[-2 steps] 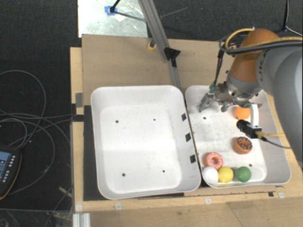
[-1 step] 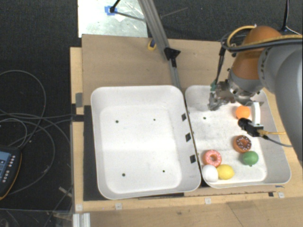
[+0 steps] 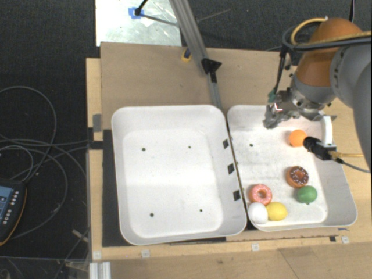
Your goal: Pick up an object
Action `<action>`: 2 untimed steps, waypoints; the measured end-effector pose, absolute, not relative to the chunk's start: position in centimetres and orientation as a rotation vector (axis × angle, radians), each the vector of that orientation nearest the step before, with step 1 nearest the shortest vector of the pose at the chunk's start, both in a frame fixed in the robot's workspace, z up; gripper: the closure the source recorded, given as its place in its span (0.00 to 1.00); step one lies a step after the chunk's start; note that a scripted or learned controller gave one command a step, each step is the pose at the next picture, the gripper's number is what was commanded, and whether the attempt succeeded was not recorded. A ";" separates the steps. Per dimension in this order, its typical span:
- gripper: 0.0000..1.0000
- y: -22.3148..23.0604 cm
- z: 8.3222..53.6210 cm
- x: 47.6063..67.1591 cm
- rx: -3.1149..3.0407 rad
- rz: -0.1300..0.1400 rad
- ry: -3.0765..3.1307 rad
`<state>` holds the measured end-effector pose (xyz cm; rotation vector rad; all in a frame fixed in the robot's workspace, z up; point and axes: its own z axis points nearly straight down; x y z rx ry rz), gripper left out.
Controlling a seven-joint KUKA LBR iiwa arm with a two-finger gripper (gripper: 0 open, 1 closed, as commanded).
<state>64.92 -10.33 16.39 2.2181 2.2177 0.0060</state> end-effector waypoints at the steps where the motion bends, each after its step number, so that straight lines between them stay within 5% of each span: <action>1: 1.00 -11.0 21.3 65.7 2.213 0.007 2.220; 2: 1.00 -11.0 24.3 65.8 2.213 0.005 2.223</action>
